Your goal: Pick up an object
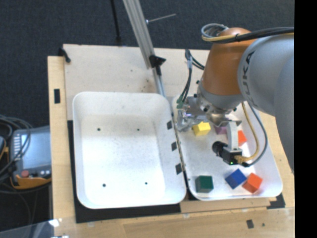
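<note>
My gripper [194, 117] hangs low over the back left part of the right bin [213, 195], under the grey arm and its orange band. A yellow block [201, 129] lies right at the gripper's lower edge; whether it is held cannot be seen. A green cube [203, 183] sits at the front left of that bin. A blue cube [236, 178] and an orange cube [253, 182] lie side by side at the front right. A purple piece [221, 130] and a red-orange piece [241, 138] peek out from under the wrist.
The left bin [84, 133] is beside the right one, their rims meeting near the gripper. A slanted metal post [141, 31] rises behind the bins. A black cable connector [221, 149] with a green light hangs from the arm over the right bin.
</note>
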`<state>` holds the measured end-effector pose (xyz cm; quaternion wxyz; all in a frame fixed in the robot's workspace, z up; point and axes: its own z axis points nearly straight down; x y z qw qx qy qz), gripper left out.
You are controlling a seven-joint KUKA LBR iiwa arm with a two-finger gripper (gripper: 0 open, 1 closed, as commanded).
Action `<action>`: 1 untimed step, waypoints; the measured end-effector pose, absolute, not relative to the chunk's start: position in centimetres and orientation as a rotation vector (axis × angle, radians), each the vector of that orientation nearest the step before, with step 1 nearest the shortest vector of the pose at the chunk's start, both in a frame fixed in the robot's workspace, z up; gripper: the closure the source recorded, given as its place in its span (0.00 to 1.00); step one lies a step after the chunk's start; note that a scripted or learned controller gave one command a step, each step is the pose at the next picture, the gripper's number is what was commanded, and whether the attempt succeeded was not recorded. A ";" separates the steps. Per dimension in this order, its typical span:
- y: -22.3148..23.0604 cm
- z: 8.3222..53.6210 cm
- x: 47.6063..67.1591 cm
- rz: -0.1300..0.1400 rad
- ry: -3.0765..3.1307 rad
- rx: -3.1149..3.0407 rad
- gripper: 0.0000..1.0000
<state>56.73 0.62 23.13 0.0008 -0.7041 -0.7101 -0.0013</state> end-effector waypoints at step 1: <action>4.9 23.8 55.5 -0.001 -2.228 -2.210 1.00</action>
